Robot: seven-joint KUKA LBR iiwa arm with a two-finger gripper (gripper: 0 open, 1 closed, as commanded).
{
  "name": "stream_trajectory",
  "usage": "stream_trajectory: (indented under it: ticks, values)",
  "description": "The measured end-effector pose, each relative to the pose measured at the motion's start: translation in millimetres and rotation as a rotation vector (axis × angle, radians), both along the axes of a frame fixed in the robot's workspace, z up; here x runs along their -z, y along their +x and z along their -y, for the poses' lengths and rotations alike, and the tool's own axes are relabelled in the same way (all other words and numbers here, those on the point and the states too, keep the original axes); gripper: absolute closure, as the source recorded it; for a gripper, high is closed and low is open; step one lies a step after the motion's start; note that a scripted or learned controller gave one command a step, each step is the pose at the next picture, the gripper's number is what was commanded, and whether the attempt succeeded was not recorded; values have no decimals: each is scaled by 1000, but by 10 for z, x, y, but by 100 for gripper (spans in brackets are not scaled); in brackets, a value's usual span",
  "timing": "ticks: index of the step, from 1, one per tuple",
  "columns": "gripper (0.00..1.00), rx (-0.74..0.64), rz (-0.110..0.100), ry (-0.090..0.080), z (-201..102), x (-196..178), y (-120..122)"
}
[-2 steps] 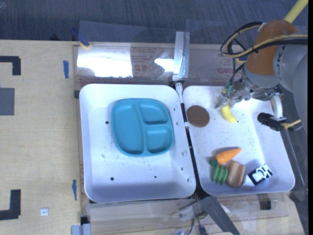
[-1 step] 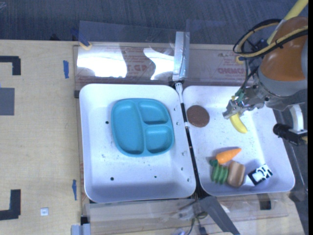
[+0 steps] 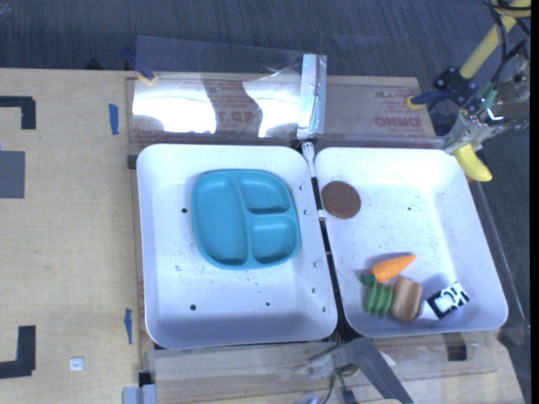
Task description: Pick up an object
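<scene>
We take the carrot (image 3: 392, 268) as our target: it lies in the near part of the right bin (image 3: 421, 183), orange and tapered, its point angled up toward the right. Just below it sits a green piece (image 3: 376, 297), and beside that a tan loaf-shaped piece (image 3: 407, 298). To do this well, we should come down over the orange body and close across its narrow width, clear of the crowded neighbours. The gripper (image 3: 477, 146) hangs over the bin's far right corner, well apart from the carrot; we cannot tell how wide it stands.
</scene>
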State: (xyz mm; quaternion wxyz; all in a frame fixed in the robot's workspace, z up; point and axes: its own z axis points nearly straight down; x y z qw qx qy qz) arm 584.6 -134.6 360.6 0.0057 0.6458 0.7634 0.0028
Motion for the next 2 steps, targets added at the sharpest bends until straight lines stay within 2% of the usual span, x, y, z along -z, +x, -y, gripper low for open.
stream_trajectory:
  ticks: [1,2]
  values:
    - [100,-32,-20,4,-457,986,-290]
    - [100,125,-13,4,-223,880,-455]
